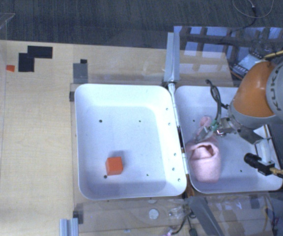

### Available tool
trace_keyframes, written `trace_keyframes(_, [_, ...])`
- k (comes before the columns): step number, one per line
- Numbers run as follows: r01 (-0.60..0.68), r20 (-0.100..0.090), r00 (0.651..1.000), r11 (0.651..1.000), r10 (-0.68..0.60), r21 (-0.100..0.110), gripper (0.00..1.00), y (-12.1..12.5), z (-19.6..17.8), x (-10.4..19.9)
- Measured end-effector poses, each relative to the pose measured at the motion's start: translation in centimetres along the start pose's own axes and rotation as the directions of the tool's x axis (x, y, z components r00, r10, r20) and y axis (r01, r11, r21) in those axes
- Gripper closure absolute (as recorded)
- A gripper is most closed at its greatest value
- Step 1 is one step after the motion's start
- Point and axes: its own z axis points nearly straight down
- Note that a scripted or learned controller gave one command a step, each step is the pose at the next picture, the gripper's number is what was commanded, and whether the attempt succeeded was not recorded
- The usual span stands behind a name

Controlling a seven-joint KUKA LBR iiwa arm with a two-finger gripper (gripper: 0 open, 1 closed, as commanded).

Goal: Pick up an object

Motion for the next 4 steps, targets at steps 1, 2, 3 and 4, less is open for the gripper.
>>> trace_keyframes(1, [0.026, 0.000, 1.000, 1.000, -0.026, 0.000, 0.00, 6.2, 0.1, -0.1])
trace_keyframes(2, [0.027, 0.000, 1.000, 1.000, -0.027, -0.001, 0.00, -0.1, 0.0, 1.4])
trace_keyframes(3, [-0.315, 0.000, 0.949, 0.949, 0.315, 0.006, 0.00, 8.2, 0.5, -0.1])
trace_keyframes(4, [-0.162, 0.002, 0.987, 0.987, 0.162, 0.005, 0.00, 1.4, 0.3, -6.5])
